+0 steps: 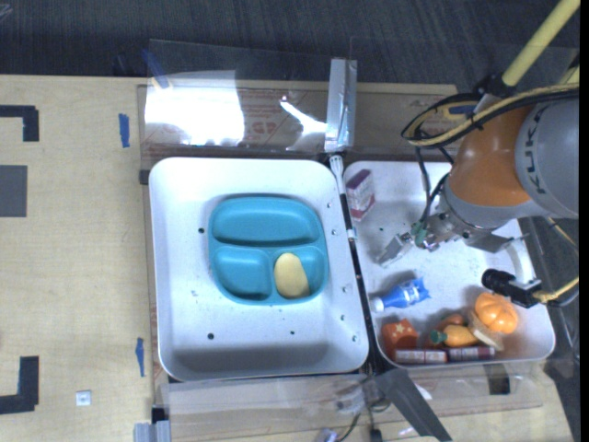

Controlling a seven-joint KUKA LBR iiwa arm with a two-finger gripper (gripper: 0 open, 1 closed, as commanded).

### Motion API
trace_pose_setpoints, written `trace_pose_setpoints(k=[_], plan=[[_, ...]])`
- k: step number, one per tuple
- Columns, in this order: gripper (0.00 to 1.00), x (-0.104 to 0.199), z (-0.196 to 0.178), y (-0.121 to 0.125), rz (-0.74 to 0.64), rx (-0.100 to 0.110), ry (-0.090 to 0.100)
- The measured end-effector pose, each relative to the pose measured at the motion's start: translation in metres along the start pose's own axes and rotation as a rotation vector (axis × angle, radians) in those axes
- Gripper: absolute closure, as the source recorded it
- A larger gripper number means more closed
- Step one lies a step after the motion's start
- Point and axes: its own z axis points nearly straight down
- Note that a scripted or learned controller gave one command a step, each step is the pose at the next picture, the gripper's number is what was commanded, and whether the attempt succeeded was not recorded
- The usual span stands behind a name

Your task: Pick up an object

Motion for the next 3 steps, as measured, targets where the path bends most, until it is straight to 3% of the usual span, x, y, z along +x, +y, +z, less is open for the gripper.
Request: trace_pose_setpoints(k=[1, 2, 3], plan=[[0.00, -0.028, -0.044, 0.014, 0.416, 0.003, 0.000], [0.00, 0.018, -0.001, -0.052, 0.273, 0.000, 0.000], [1.00, 0.016, -0.012, -0.050, 0.275, -0.007, -0.003]])
